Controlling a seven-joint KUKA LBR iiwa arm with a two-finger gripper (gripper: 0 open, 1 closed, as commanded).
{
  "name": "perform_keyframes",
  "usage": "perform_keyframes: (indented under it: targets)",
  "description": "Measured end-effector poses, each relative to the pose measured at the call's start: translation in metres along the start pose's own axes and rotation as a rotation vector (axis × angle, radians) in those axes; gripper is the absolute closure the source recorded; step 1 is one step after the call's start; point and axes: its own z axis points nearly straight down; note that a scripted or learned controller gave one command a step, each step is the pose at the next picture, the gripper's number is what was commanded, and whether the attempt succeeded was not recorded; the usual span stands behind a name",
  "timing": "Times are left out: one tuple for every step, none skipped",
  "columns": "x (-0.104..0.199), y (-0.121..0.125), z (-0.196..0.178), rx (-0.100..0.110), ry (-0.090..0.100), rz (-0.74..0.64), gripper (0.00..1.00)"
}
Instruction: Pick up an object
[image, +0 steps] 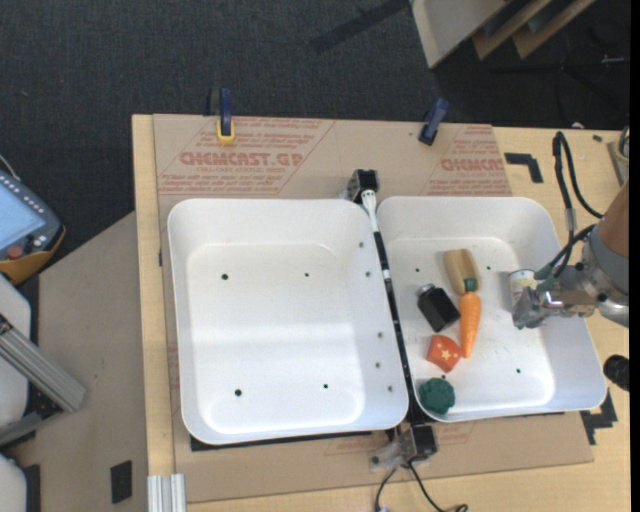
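The arm reaches in from the right, its claw (527, 300) low over the right bin (530, 385); whether the claw is spread or pressed together cannot be told. Just left of it lie a carrot (468, 322), a tan block (461, 270), a black block (437, 307), a red piece (444, 352) and a green lump (437, 395) near the front rim. The left bin (270, 320) sits alongside. The desk (300, 150) bears cardboard with red printing that looks like "CHEMCAST GP".
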Motion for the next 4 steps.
perform_keyframes:
  targets:
    - [0.056, 0.023, -0.095, -0.018, -0.002, -0.012, 1.0]
    - [0.066, 0.049, -0.313, -0.03, -0.004, -0.008, 1.0]
    - [0.145, 0.016, -0.256, 0.0, 0.001, -0.013, 1.0]
    - [0.104, -0.001, -0.177, 0.002, -0.001, 0.0, 1.0]
